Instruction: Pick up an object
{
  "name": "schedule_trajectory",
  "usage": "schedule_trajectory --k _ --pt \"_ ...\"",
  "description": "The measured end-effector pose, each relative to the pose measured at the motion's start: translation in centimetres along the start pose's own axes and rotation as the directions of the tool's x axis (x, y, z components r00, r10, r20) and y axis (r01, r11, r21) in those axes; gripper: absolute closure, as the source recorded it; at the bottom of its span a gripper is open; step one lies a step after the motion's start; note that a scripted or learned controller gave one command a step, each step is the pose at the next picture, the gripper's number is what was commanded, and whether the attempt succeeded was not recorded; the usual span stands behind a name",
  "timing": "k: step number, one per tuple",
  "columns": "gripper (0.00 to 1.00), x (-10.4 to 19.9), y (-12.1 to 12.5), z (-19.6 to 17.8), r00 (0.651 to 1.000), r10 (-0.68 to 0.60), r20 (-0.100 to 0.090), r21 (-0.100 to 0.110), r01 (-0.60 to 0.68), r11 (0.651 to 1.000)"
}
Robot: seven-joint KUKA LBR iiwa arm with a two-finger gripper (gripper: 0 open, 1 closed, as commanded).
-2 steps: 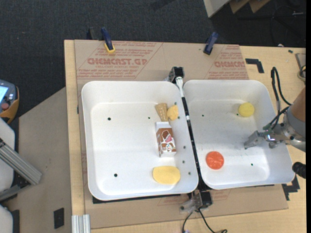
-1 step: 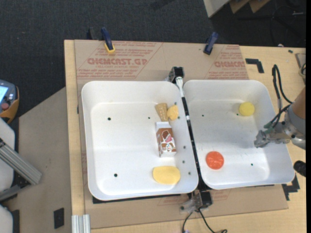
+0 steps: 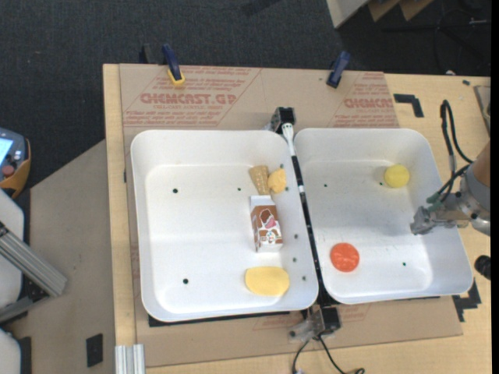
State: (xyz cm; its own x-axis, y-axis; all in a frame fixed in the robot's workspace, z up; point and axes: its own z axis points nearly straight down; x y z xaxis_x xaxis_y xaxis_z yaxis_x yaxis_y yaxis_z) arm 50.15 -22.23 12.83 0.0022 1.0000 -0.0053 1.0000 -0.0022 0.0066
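In the right bin (image 3: 374, 150), a small yellow ball (image 3: 397, 176) lies near the far right corner and an orange-red ball (image 3: 345, 257) near the front left. My gripper (image 3: 423, 221) hangs low over that bin's right side, between the two balls and apart from both. The left bin (image 3: 156, 209) holds a small brown-and-white carton (image 3: 267, 224), a yellow oval piece (image 3: 267, 280) near the front, a tan block (image 3: 259, 179) and a small yellow lump (image 3: 277, 181) touching it.
The bins sit side by side on a cardboard sheet (image 3: 195, 92) held by two clamps (image 3: 173, 67) at the back edge. A black cable (image 3: 448, 139) runs past the right bin's far right corner. A clip (image 3: 284, 120) joins the bins at the back.
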Motion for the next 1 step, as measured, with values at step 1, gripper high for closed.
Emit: schedule_trajectory --k 1 --pt "1.0 -0.02 0.04 -1.0 1.0 0.0 0.002 -0.002 0.0 1.0"
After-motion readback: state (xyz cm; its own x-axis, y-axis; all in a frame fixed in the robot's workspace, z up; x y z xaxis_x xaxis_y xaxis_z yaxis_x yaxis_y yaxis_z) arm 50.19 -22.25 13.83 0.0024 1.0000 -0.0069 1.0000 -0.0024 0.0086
